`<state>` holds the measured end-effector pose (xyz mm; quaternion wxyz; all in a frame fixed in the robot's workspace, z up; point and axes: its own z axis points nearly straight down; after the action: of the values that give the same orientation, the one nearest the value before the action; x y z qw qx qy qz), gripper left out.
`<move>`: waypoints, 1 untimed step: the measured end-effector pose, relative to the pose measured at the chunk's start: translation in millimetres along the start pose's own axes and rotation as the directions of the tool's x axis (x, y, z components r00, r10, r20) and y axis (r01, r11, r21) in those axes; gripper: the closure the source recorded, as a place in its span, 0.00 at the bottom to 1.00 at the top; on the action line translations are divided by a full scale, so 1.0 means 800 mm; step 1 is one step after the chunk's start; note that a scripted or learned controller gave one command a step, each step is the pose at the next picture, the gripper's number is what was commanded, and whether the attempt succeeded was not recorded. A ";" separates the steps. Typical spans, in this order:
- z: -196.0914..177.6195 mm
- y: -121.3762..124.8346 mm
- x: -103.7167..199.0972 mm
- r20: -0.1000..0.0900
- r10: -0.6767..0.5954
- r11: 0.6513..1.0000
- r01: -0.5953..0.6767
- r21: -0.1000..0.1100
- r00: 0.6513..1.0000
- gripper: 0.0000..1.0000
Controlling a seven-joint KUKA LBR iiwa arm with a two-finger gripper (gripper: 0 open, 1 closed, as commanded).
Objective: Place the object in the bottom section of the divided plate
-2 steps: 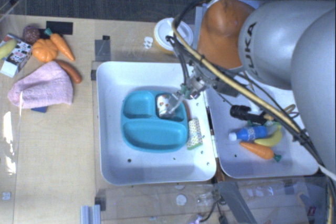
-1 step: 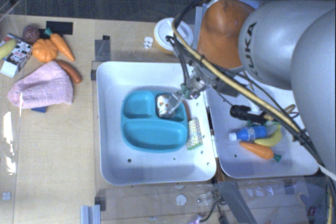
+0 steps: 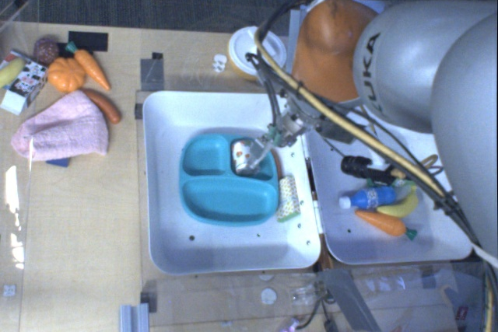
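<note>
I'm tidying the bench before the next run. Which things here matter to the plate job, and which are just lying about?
Job:
divided plate
gripper

Lying about:
sponge
bottle
banana
carrot
pink cloth
toy pumpkin

The plate's wide bottom section lies bare and open from above. The gripper hangs over its upper right compartment. A sponge lies just beside the plate's right edge. The left bin's floor is bare around the plate.
</note>
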<state>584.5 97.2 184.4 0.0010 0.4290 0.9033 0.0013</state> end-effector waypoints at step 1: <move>0.000 0.000 0.000 0.000 0.000 1.000 0.000 0.000 1.000 0.00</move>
<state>584.5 97.2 184.4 0.0010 0.4290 0.9033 0.0013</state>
